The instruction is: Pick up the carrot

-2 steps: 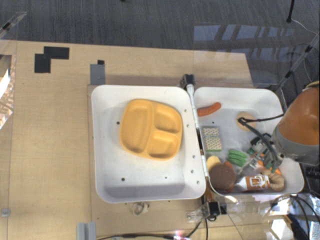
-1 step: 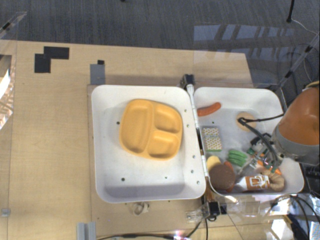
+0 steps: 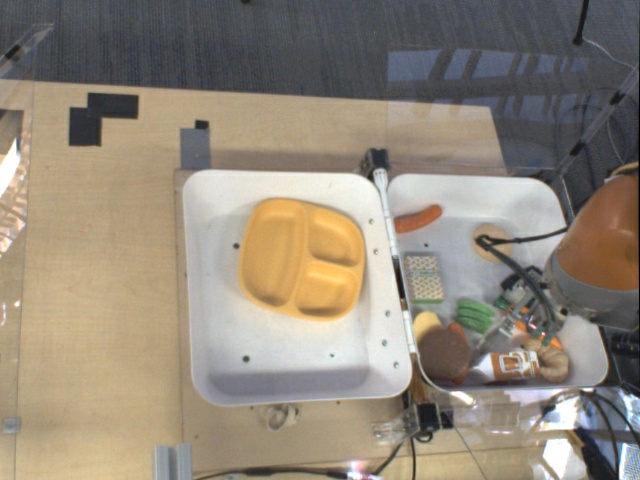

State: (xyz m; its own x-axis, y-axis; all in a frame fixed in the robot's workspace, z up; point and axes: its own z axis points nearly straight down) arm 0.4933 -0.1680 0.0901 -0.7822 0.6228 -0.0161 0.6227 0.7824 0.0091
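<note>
The left bin holds a yellow divided tray. The right bin holds the carrot near its far-left corner. The hand hovers low over the clutter; its grip cannot be told.

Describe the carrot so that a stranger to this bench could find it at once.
Take the right white bin of the two, not the left one holding the yellow divided plate. Near its far edge, close to the divider, lies the carrot: a slim orange-red stick, alone, apart from the clutter heaped at the near end.
</note>
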